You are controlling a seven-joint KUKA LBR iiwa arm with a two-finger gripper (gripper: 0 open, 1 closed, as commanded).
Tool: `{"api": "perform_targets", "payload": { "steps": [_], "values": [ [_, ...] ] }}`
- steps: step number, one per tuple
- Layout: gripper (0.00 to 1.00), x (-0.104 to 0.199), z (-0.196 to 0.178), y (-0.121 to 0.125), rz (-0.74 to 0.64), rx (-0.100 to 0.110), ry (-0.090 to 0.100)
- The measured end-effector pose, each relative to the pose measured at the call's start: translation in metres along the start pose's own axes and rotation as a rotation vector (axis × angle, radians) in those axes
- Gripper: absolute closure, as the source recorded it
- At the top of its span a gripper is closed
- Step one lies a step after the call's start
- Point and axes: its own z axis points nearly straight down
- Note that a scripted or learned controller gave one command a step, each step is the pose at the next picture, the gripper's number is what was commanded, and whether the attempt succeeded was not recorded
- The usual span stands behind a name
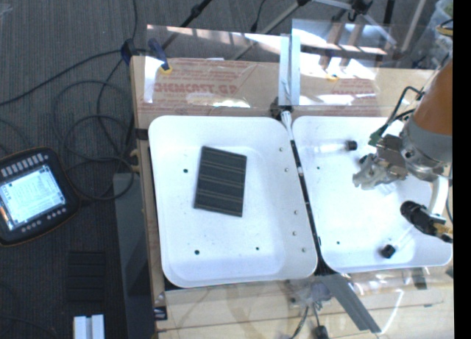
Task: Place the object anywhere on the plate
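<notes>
Dark ridged plate (221, 181) in left bin (169, 257); tool (370, 172) over right bin (346, 257), grip state unclear.

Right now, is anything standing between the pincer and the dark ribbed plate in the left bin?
Only the raised rims where the two bins meet lie between the pincer, over the right bin, and the plate.

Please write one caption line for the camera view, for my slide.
The claw hangs over the right bin, while the dark ribbed plate lies in the left bin.
</notes>
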Motion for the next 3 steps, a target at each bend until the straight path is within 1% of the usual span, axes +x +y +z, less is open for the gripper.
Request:
{"api": "perform_targets", "payload": {
  "steps": [1,2,3],
  "values": [
    [1.0,0.051,0.006,-0.051,0.326,0.004,0.0],
    [0.0,0.051,0.006,-0.051,0.326,0.004,0.0],
    [0.0,0.061,0.017,-0.058,-0.433,0.001,0.001]
  ]
}}
